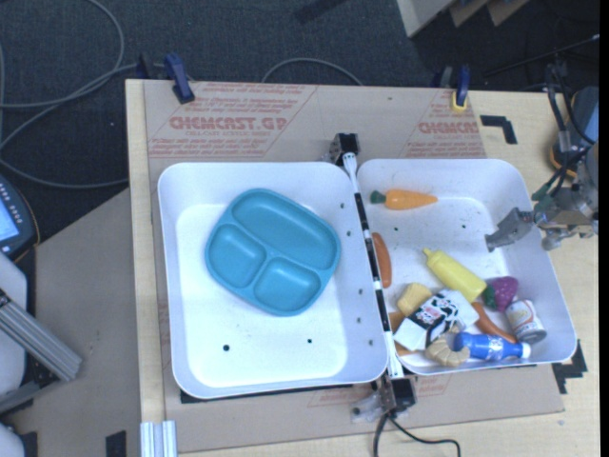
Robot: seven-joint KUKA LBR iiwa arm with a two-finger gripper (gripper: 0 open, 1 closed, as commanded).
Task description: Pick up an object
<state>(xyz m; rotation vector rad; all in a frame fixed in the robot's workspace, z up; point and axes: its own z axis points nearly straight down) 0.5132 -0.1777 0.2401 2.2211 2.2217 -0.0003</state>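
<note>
Two glossy white plastic bins: left bin [190,350] has a smooth blue three-compartment plate [273,250], right bin [495,174] holds shiny toy food, including a carrot [407,198] and mustard bottle [455,273], with the gripper [514,228] over its right edge, empty.

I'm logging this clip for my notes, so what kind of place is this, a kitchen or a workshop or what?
Most likely a robotics lab bench, not a kitchen. Two white bins are fixed on a clamped board printed CHEMCAST, the food is toys like a plastic carrot, loose cables trail over the carpet, and a gripper reaches in.
</note>
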